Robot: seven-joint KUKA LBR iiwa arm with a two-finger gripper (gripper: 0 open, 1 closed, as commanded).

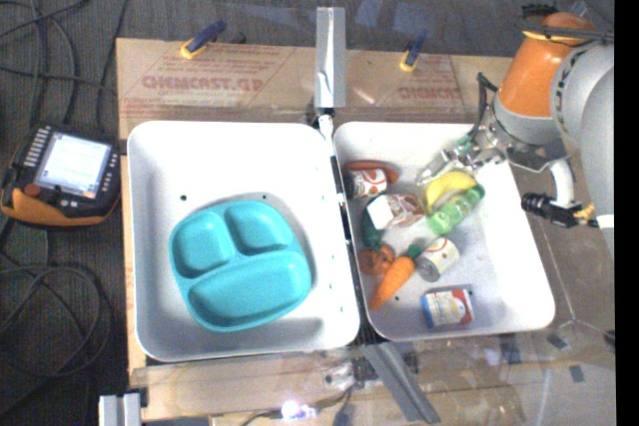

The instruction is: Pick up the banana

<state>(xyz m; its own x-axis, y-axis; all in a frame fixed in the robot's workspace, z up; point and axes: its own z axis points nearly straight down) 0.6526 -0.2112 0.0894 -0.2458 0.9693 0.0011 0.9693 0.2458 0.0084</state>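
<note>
Dark carpet with loose cables runs all around the surface (150, 80), which looks like a cardboard-topped board with two clamps along its back edge. A handheld controller (65, 173) with a lit screen sits on the floor off to the left.

Left bin (150, 214) has a teal divided plate (240, 261) in it. Right bin (519, 254) is the busy one: the banana (447, 187) lies near the back, touching a green bottle (456, 212) just in front of it. There's also a carrot (392, 282), a small tin (437, 257), a blue-labelled can (446, 306), and a red-and-white cup (367, 181) towards the divider.

The pincer (469, 151) sits right behind the banana at the bin's back right. Can't tell how wide its fingers are, it's a shiny tangle of metal. The arm gets cut off at the right edge. The small bits between cup and carrot are too jumbled to name.
</note>
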